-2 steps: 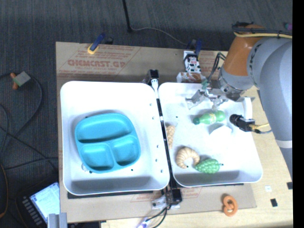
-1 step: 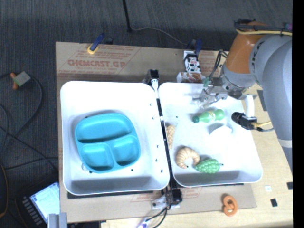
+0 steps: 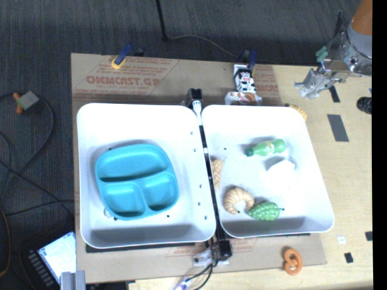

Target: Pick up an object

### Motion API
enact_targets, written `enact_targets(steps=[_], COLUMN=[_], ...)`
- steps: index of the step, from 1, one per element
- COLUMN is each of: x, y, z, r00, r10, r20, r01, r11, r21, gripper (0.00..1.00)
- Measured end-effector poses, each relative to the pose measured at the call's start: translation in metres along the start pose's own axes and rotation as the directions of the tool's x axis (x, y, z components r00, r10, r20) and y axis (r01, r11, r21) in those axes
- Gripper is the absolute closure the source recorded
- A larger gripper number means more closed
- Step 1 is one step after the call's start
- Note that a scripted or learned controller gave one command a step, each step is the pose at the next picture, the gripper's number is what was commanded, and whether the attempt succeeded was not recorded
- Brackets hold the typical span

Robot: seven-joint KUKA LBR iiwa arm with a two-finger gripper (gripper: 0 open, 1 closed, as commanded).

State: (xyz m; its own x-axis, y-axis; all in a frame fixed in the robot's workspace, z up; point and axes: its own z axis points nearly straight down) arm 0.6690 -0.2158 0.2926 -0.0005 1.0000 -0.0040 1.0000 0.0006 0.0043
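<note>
The right bin (image 3: 314, 180) holds a green bottle (image 3: 266, 148), a white object (image 3: 280, 165), a tan croissant (image 3: 237, 199), a green bunch of grapes (image 3: 264, 211) and a tan waffle-like piece (image 3: 216, 170) by its left wall. My gripper (image 3: 315, 83) hangs at the upper right, beyond the bin's far right corner, with its fingers apart and nothing between them. The arm's orange band (image 3: 365, 11) is at the frame's top right corner.
The left bin (image 3: 91, 125) bears a blue divided tray (image 3: 136, 180). A small cow figure (image 3: 243, 83) stands behind the bins. An orange pretzel (image 3: 292, 260) lies on the bench in front of the right bin. Clamps and cables sit along the bench's far edge.
</note>
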Motion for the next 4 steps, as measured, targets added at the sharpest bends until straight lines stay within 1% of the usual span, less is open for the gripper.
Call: enact_targets(steps=[1, 2, 3, 4], x=[0.001, -0.001, 0.036, 0.034], y=[0.000, -0.025, -0.145, -0.144], z=[0.002, 0.169, 0.204, 0.194], r00=[1.000, 1.000, 1.000, 1.000], r10=[0.000, -0.002, 0.001, 0.003], r20=[-0.001, -0.009, -0.003, 0.003], r01=[0.000, 0.002, -0.001, -0.003], r11=[1.000, 1.000, 1.000, 1.000], r21=[0.003, 0.007, 0.002, -0.003], gripper=[0.00, 0.00, 0.00, 1.00])
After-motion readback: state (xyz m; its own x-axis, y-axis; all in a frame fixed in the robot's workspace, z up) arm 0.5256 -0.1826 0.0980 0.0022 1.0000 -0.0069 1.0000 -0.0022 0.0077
